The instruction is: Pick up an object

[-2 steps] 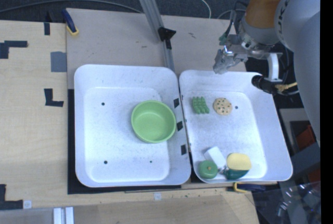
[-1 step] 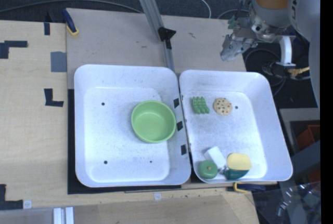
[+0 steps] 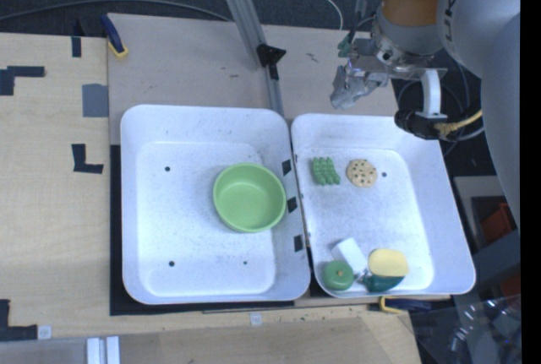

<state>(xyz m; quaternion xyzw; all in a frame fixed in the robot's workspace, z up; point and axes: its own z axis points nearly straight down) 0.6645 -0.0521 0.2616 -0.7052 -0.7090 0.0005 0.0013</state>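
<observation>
The claw (image 3: 347,92) hangs above the right bin's (image 3: 439,185) far rim; its state can't be told. Below and just right of it lies 1 round tan cookie (image 3: 362,173), dark-speckled, flat on the bin floor.

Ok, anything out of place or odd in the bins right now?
Nothing spilled or damaged. The green bowl sits upright in the left bin. In the right bin, several small items are crowded into the near corner, touching.
</observation>
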